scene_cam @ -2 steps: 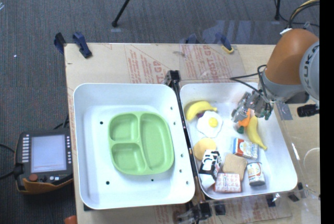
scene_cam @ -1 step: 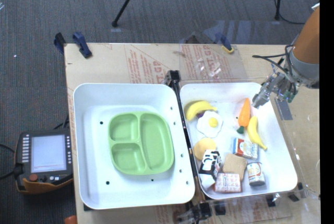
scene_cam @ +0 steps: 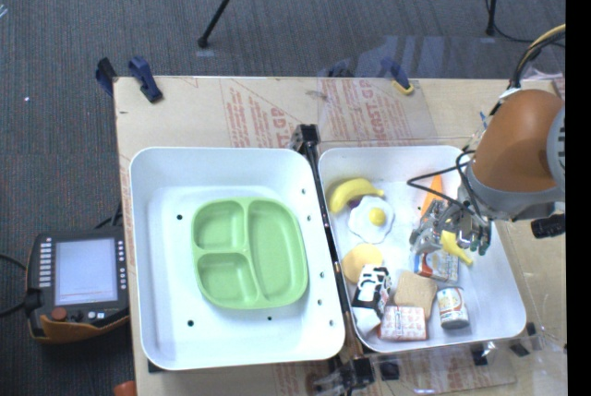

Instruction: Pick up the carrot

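Observation:
The carrot [scene_cam: 434, 192] is a slim orange piece lying in the right bin [scene_cam: 503, 293], near its back middle and just right of the fried egg [scene_cam: 371, 217]. Its lower end runs under the gripper. My gripper [scene_cam: 445, 234] hangs low over the bin's centre-right, right below the carrot, beneath the arm's orange band [scene_cam: 519, 138]. A small yellow item [scene_cam: 458, 247] lies at the gripper's lower right. The arm's body hides how the gripper meets the carrot.
The right bin also holds a banana [scene_cam: 349, 193], a yellow round piece [scene_cam: 363, 258], a black-and-white item [scene_cam: 371, 285], toast [scene_cam: 414, 291], a can [scene_cam: 452, 306] and a red packet [scene_cam: 403, 322]. A green divided plate [scene_cam: 249, 253] sits in the left bin [scene_cam: 157, 191].

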Controlling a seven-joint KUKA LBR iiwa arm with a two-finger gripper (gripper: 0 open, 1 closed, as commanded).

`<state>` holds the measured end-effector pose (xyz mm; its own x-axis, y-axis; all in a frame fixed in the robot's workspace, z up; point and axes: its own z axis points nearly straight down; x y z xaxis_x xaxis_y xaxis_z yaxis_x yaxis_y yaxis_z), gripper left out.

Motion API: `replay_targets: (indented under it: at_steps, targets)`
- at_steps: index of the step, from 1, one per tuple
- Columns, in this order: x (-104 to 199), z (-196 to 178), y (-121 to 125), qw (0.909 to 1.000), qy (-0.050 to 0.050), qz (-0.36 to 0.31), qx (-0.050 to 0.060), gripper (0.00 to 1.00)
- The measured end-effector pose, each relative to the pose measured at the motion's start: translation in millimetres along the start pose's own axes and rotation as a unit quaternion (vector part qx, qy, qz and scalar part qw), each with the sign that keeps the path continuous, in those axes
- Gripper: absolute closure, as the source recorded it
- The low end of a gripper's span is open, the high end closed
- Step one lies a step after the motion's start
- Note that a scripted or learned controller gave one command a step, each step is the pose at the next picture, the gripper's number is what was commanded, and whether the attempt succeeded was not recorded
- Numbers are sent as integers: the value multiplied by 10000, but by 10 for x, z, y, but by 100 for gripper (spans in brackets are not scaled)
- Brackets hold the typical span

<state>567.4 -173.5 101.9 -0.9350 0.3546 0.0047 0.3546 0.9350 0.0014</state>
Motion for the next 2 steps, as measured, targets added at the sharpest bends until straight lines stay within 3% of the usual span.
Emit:
replay_targets:
  at_steps: [1,2]
  targets:
    - [-14,-19,1,10000,-21,0,-1,0]
    - [-421,142,174,9879,-28,1552,-4,0]
